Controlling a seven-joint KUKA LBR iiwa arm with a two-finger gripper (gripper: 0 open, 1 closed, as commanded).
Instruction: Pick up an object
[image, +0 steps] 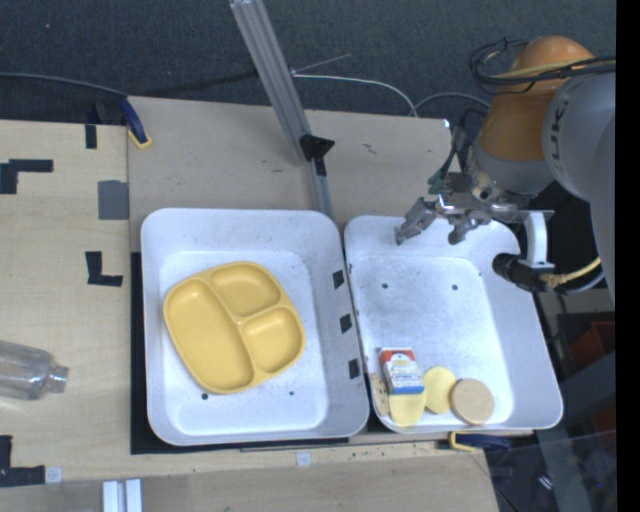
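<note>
I see the pincer (433, 228) spread open and empty over the right bin's (520, 400) 12 o'clock rim. The small carton (400, 371), red-topped with a white label, lies at the bin's 7 o'clock corner, long axis running 12 to 6, touching a yellow piece (437, 389) and tan disc (472, 400).

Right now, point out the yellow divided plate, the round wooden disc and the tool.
yellow divided plate (233, 326), camera view, centre ridge.
round wooden disc (472, 400), camera view, top face.
tool (432, 232), camera view, between its fingertips.

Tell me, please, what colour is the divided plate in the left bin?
Yellow; the plate shows plainly in the camera view.
</note>
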